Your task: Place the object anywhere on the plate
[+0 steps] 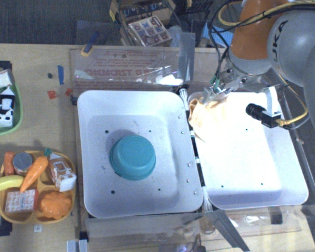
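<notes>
Up at the right bin's (252, 156) far left corner, your hand (216, 92) sits low over a pale, yellowish object (202, 114); glare washes out that spot, so you cannot tell how its tips are set or whether they have hold of anything. The object lies against the bin's left wall, just beside the divide between the two bins. Your arm (273, 30) comes in from the right, its orange band above the wrist. A blue plate (133, 157) rests upside down near the middle of the left bin (94, 114), well apart from the object. On the counter (37, 88) to the left sits a tray of toy food (34, 185).
</notes>
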`<control>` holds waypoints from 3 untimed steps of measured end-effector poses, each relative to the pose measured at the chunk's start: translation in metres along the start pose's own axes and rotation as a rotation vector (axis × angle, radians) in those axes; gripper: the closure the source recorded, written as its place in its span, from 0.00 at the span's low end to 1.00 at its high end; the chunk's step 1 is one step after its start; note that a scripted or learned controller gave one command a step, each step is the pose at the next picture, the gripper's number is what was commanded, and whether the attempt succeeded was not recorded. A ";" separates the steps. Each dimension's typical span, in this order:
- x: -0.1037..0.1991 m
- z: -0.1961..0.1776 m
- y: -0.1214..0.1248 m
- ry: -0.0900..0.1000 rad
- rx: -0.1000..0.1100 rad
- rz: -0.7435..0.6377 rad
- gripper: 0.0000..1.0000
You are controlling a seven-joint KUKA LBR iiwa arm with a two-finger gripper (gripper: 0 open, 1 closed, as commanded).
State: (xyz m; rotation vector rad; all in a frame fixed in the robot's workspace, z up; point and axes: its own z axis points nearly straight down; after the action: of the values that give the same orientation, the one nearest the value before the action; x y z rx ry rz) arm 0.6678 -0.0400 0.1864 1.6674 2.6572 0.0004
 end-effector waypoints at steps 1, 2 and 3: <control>0.000 -0.040 0.001 0.000 -0.001 -0.002 1.00; 0.052 -0.050 -0.008 0.002 -0.001 -0.402 1.00; 0.109 -0.045 -0.023 0.002 -0.003 -0.801 1.00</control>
State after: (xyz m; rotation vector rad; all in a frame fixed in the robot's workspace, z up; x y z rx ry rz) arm 0.5995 0.0482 0.2310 0.4995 3.0980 0.0028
